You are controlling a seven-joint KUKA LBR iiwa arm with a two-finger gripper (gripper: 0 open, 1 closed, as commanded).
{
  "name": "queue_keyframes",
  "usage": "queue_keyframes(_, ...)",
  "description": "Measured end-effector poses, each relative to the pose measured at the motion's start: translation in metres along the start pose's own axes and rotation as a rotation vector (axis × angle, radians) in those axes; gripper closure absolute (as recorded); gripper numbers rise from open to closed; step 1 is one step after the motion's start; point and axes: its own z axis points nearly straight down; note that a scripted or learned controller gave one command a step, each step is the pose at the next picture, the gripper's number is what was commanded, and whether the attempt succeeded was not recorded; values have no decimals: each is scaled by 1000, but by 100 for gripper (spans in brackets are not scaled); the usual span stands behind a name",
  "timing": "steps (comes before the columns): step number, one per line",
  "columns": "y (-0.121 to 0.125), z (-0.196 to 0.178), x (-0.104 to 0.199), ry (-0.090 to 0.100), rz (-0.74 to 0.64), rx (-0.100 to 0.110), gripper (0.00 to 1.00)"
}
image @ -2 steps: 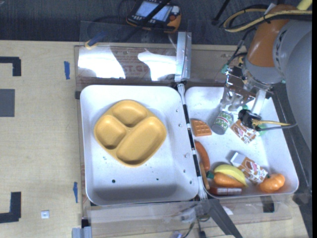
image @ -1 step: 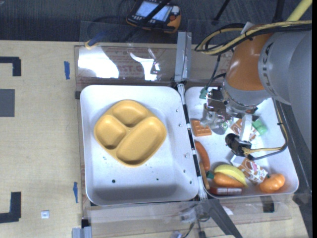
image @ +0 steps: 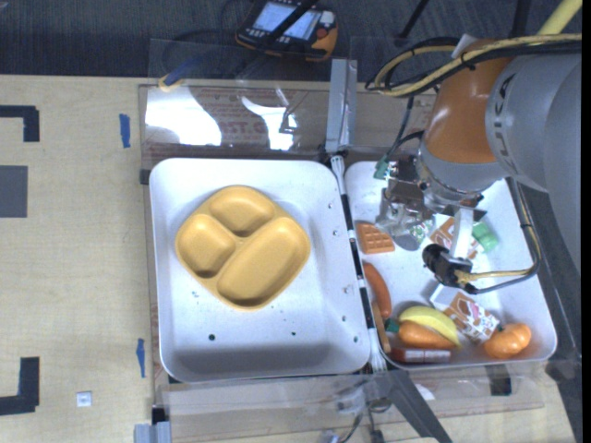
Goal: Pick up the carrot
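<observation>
Two white bins sit side by side on your surface [image: 65, 247].
Your gripper [image: 406, 218] hangs over the right bin [image: 540, 326], grip unreadable; the carrot [image: 424, 335] lies near its front wall.

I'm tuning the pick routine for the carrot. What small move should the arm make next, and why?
Probably shift the gripper toward the bin's near edge. It hangs over the waffle, while the carrot lies under the banana in the right bin.

The arm [image: 517, 90] runs off the right edge and covers the right bin's [image: 545, 326] far corner. The banana [image: 430, 320] overlaps the carrot [image: 420, 335]; the gripper's [image: 406, 218] fingers are indistinct.
</observation>
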Motion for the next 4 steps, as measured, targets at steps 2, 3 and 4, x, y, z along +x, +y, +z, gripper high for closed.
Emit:
queue_keyframes(2,-48,-16,22,0,-393,-3,100)
queue_keyframes(3,57,-103,17,-2,-162,-5,100)
queue_keyframes(4,26,-129,93,0,356,-6,100)
